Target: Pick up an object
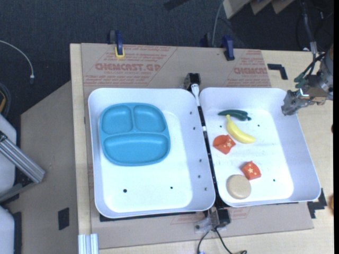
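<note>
The right bin holds several small things. A dark green pepper lies at the back, with a yellow banana just in front of it. A red piece sits left of the banana, and a smaller red piece lies nearer the front. A round beige bun rests at the front. My gripper hangs over the bin's back right corner, well right of the pepper and touching none of the objects.
The left bin holds a blue divided plate in its back half. A black divider strip runs between the bins. Blue clamps stand on the cardboard at the bench's back edge.
</note>
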Controlling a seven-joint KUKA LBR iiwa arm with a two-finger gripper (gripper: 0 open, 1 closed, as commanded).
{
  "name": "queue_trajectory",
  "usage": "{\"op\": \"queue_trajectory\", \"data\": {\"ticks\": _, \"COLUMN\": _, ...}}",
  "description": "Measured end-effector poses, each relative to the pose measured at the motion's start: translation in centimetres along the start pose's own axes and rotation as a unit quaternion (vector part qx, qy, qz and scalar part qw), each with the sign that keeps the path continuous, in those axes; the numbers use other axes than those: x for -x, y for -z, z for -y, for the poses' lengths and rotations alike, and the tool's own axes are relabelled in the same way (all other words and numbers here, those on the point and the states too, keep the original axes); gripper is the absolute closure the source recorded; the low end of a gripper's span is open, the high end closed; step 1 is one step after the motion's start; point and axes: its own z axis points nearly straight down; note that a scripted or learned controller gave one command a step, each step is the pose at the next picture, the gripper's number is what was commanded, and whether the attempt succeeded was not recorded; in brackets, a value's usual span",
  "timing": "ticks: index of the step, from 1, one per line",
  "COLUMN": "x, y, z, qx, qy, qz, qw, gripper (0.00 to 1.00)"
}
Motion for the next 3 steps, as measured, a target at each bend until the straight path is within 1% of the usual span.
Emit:
{"op": "queue_trajectory", "data": {"ticks": 1, "x": -4.7, "y": -1.6, "z": -1.0, "qx": -0.005, "qy": 0.002, "qz": -0.003, "qw": 1.0, "gripper": 1.0}}
{"op": "queue_trajectory", "data": {"ticks": 2, "x": -9.2, "y": -2.0, "z": -3.0, "qx": -0.003, "qy": 0.002, "qz": -0.002, "qw": 1.0, "gripper": 1.0}}
{"op": "queue_trajectory", "data": {"ticks": 3, "x": -14.4, "y": -3.5, "z": -3.4, "qx": -0.006, "qy": 0.002, "qz": -0.002, "qw": 1.0, "gripper": 1.0}}
